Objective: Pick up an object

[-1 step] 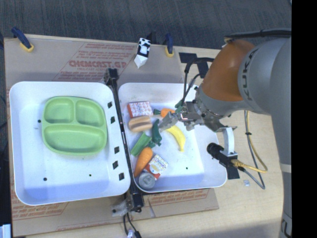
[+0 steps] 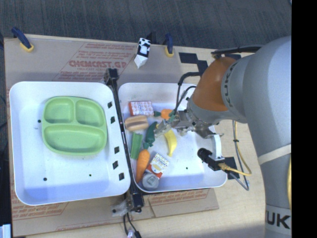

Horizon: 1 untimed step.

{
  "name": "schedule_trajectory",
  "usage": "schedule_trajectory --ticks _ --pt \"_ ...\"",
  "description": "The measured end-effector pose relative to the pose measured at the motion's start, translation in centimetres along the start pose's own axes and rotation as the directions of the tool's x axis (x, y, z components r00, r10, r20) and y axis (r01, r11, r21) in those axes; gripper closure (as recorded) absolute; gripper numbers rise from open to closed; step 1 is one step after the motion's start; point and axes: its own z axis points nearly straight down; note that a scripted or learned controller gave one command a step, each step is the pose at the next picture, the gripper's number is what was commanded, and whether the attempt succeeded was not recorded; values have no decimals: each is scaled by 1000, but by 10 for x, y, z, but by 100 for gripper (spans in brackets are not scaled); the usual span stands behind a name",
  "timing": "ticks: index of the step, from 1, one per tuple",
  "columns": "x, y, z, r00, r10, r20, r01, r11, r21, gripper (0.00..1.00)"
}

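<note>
The right bin (image 2: 198, 180) holds a jumble of toy food. A yellow banana (image 2: 171, 143) lies near its middle, with a dark green piece (image 2: 149, 136) and a light green stick (image 2: 136, 146) to its left. An orange carrot (image 2: 142, 163), a small printed packet (image 2: 159, 162) and a silver can (image 2: 150, 181) sit toward the front. A red box (image 2: 140, 107), a hot dog bun (image 2: 136, 123) and a small orange piece (image 2: 166, 114) lie at the back. My gripper (image 2: 167, 126) is low over the pile, just above the banana's top end and beside the dark green piece.
The left bin (image 2: 20, 148) carries a green divided plate (image 2: 74, 125). A black divider with clips (image 2: 117, 128) runs between the bins. My arm's grey body and orange band (image 2: 213, 90) cover the right bin's right side. A checkered tag (image 2: 142, 48) stands behind the bins.
</note>
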Motion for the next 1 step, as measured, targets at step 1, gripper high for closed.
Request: schedule_trajectory --ticks 1 --pt "0 0 -10 1000 -5 1 5 1000 2 100"
